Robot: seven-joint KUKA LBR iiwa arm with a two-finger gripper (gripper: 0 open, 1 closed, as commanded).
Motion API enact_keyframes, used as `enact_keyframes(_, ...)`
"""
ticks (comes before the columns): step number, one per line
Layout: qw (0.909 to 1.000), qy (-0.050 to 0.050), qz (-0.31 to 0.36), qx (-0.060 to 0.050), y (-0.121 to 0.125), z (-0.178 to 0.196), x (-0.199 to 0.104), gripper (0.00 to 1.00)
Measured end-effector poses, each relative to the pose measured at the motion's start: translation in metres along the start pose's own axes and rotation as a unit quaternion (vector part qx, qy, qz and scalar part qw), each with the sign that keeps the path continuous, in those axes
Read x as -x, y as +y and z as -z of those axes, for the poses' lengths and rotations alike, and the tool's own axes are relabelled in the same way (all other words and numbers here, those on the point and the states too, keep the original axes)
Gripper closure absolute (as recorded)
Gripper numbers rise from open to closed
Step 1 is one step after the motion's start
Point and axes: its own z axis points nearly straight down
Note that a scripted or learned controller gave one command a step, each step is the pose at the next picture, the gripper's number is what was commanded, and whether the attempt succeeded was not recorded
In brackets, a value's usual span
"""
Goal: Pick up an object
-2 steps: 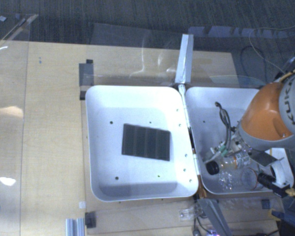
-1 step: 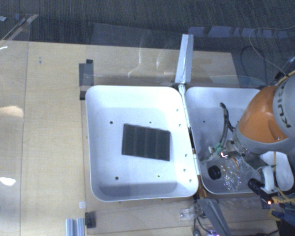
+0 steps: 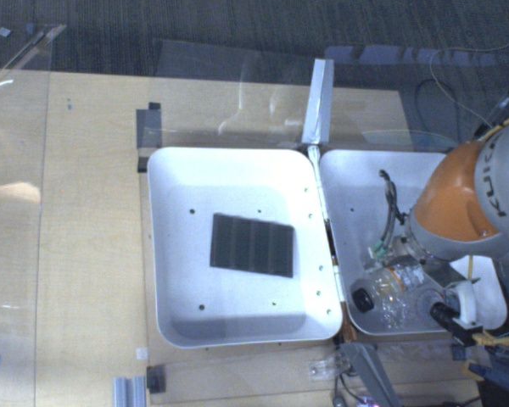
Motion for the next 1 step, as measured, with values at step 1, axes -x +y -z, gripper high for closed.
enact_keyframes(1, 0.9965, 0.003, 0.083, -0.01, 0.0236, 0.0645, 0.0102, 1.0)
